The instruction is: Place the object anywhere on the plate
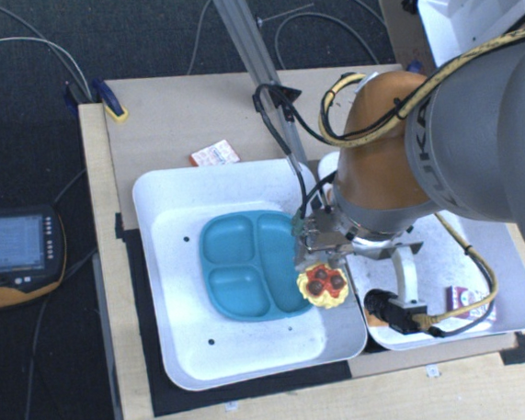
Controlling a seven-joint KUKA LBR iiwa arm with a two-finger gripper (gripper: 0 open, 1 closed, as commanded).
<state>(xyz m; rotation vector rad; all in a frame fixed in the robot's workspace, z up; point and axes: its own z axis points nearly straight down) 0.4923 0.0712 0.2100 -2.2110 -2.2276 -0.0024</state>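
One tart [323, 284], yellow with dark fruit, was seen at the plate's [240, 267] right edge at frame centre, directly under the gripper [322, 256]; whether it was gripped could not be told. A release would best be made further left, over a compartment. One blue plate and two bins [179, 351] were counted.

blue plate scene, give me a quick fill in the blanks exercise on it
1. The blue plate lies in the ____ bin of the camera view.
2. The plate is split into ____ compartments.
3. The yellow tart sits at the plate's ____ edge in the view, just below the gripper.

Missing words: left; three; right
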